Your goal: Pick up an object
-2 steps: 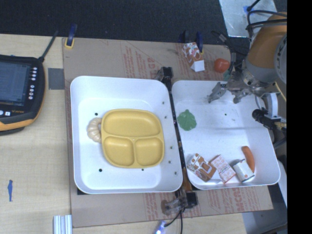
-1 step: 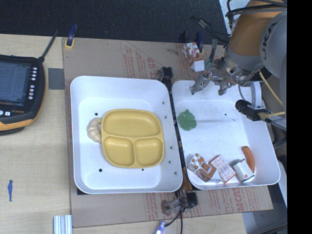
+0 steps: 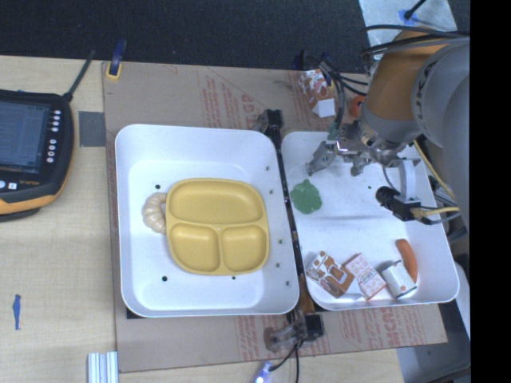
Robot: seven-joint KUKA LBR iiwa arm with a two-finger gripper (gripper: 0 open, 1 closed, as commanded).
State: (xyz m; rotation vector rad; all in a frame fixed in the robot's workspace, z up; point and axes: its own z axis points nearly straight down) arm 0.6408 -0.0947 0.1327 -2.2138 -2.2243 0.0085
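Note:
My gripper (image 3: pixel 342 162) hangs over the far part of the right bin (image 3: pixel 351 214), its two fingers spread open with nothing between them. A green lumpy object (image 3: pixel 306 196) lies just below and to the left of it, near the bin's left wall. At the bin's near edge lie a brown-and-white packet (image 3: pixel 329 273), a red-and-white packet (image 3: pixel 363 275), a small silver can (image 3: pixel 396 279) and an orange carrot-like piece (image 3: pixel 407 259). The left bin (image 3: pixel 136 214) holds a yellow divided plate (image 3: pixel 216 225) with a beige lump (image 3: pixel 154 211) at its left side.
The grey arm with its orange band (image 3: pixel 399 78) comes in from the upper right, with black cables (image 3: pixel 407 206) over the right bin's far right. A tablet in an orange case (image 3: pixel 32 150) sits at the left. A small packet (image 3: pixel 318 88) lies beyond the bins.

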